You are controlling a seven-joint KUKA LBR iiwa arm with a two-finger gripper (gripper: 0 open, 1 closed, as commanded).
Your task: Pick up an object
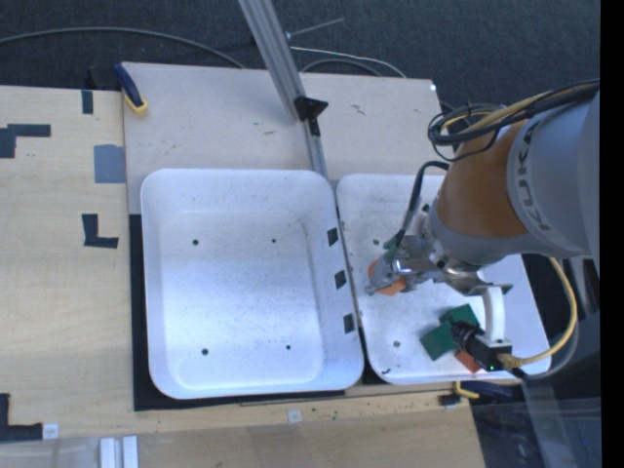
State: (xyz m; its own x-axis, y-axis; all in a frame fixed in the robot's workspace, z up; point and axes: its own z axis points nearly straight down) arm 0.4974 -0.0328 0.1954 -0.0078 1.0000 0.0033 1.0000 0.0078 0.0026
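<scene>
- We list first the bench (224, 125), a pale board carrying both bins, with dark tape patches on the lighter surface at its left.
- We record the left bin (161, 261), white and shallow, speckled with dark flecks across its floor.
- We record the right bin (375, 203), white, touching the left bin along their shared edge; the arm covers much of it.
- We note the arm (531, 178), grey with an orange band, reaching in from the right and bent down over the right bin.
- We note a slanted metal rail (278, 52) running from the top edge down to the gap between the bins.
- We log a green object (448, 330) lying on the right bin's floor near its front right corner, apart from the gripper.
- We log the gripper (385, 279), low over the middle of the right bin.
- We log a small orange object (393, 288) at the gripper tip; whether the pincer pinches it or stands spread, we cannot tell.
</scene>
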